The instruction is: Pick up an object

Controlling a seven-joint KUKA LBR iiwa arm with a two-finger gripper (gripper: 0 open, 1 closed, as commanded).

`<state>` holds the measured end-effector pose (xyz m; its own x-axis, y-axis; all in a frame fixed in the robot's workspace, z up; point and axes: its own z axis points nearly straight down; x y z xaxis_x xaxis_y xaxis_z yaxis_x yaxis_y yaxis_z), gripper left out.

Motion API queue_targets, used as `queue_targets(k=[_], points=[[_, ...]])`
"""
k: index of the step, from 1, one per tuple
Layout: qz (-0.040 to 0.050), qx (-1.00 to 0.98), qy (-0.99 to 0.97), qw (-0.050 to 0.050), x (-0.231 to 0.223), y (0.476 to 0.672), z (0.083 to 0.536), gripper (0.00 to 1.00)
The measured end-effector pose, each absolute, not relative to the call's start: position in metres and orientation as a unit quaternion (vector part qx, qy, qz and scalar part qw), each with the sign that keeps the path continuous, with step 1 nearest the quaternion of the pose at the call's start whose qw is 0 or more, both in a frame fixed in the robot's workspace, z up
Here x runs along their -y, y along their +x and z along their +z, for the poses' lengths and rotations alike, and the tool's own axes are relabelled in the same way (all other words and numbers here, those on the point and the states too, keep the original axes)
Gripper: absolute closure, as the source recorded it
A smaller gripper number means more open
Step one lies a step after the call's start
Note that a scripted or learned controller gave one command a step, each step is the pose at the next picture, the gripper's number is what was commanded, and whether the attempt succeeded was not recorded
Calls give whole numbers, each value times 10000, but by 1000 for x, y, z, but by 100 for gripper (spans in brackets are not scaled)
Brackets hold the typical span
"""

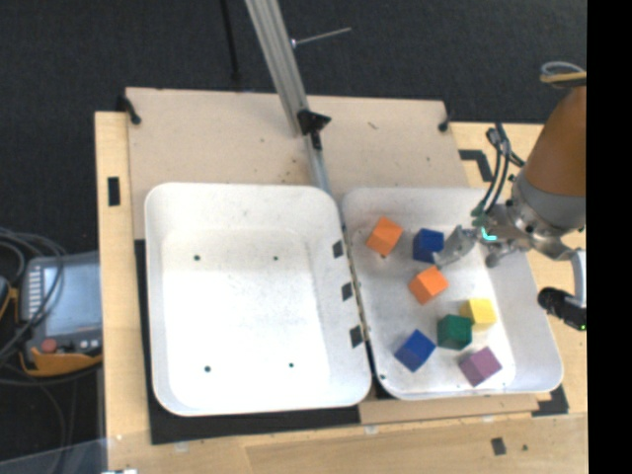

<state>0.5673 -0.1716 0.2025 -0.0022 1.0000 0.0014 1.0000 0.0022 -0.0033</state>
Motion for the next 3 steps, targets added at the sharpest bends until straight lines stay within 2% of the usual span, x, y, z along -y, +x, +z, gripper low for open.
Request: queue_targets(k=[1,2,3], points=[[-7,7079,-7063,-2,171,568,205,0],[19,7071,-7072,11,167,569,143,0],[-28,7067,-7075,-29,169,573,102,0]])
